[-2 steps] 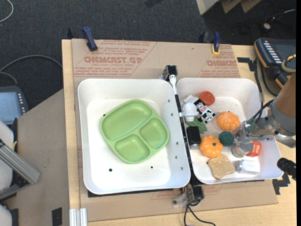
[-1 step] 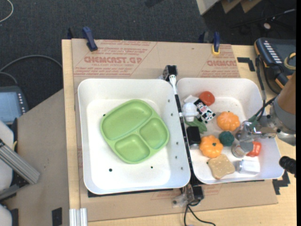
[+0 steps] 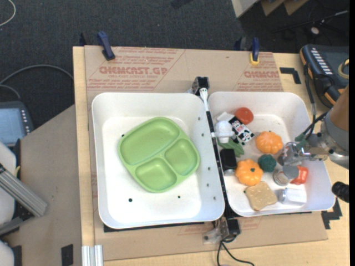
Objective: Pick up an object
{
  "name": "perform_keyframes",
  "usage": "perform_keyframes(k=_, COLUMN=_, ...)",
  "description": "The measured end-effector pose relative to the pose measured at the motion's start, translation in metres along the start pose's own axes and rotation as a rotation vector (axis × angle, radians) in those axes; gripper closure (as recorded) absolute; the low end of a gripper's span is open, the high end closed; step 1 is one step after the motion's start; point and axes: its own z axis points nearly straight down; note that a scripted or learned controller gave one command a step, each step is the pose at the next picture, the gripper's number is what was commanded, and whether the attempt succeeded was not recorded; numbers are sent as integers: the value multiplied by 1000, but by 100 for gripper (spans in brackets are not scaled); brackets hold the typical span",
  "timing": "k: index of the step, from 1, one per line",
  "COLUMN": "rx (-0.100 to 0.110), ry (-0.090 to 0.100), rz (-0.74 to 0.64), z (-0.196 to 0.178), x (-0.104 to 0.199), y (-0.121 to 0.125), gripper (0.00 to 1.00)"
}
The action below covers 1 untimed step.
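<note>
Because the toys crowd the right bin, I see my gripper low among them, near the teal ball and red piece; whether it grips anything, I cannot tell.

A green divided plate lies in the left bin. The gripper hangs low over the right bin, near two small pumpkins and a toast slice.
</note>
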Motion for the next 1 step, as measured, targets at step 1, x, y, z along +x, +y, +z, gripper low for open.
perform_keyframes(k=1, rx=-2, ry=-1, rz=0, z=-10, x=0, y=1, gripper=100)
